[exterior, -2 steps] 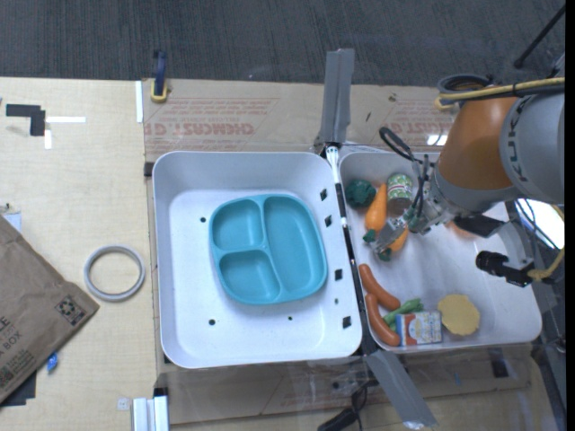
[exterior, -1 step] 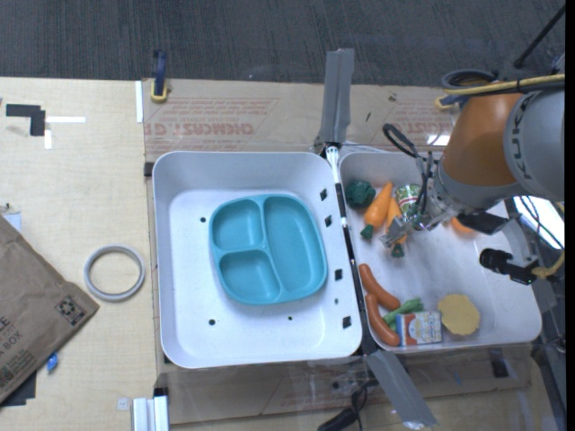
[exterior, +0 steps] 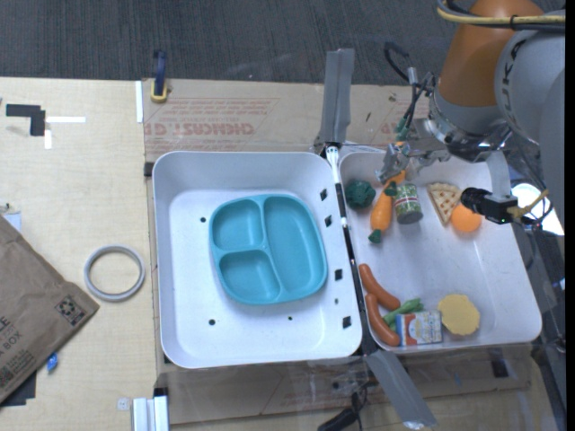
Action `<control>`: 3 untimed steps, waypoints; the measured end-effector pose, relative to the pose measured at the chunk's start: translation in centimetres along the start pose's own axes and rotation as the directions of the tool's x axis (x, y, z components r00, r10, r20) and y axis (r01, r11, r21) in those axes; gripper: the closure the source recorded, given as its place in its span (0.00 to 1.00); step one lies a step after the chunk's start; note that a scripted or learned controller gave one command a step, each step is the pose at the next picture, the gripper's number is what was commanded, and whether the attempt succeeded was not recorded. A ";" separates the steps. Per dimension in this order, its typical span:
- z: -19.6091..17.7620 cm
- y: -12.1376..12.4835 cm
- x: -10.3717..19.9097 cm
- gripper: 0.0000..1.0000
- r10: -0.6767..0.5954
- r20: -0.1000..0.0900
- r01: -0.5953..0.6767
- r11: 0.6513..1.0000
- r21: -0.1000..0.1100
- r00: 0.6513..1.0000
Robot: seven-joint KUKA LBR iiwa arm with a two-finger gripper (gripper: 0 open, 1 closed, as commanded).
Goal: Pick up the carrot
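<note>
At the bottom of the frame, in the near end of the right-hand bin (exterior: 503,330), lie two sausages (exterior: 377,303), a small carton (exterior: 419,328) and a round yellow biscuit-like piece (exterior: 459,315). None of these concerns the task. To their left, the left-hand bin (exterior: 180,268) holds a blue divided plate (exterior: 268,248), and a ring of tape (exterior: 114,271) lies on the bench at the left of the frame.

Farther up, in the upper part of the right bin, the carrot (exterior: 382,212) lies on the bin floor, tilted, its green top pointing down-left. A small jar (exterior: 408,203) sits just beside it on the right, a dark green vegetable (exterior: 360,193) just up-left, with a waffle-like wedge (exterior: 443,200) and an orange fruit (exterior: 466,220) to the right.

The carrot appears to rest on the floor, not lifted, so the pick judged from this is not yet done; closing on it and raising it are left.

Farthest, at the upper right, the grey arm with its orange band leans in, wrist bent down. The gripper (exterior: 395,167) hangs just above the carrot's thick end and the jar. Whether its fingers are wide or closed cannot be told; the tool is small and cluttered with cables. Nothing is seen held in it.
</note>
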State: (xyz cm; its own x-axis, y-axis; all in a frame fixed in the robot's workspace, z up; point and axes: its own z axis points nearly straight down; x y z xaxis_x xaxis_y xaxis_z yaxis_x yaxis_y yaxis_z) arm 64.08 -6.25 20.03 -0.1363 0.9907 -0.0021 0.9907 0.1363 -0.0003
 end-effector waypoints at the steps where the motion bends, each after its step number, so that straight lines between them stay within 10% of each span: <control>1: 0.0 0.0 0.0 0.00 0.000 0.000 0.000 1.000 0.000 1.000; 2: 1.0 -0.9 1.6 0.00 -0.061 -0.001 0.061 0.998 0.003 0.998; 3: 4.9 -7.7 -6.0 0.00 -0.255 -0.001 0.255 0.967 0.000 0.967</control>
State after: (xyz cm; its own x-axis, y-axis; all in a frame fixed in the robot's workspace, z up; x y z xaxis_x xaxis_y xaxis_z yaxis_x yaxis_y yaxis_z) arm 57.26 -13.28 15.12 -0.3841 0.9233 -0.0005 0.9233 0.3841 -0.0013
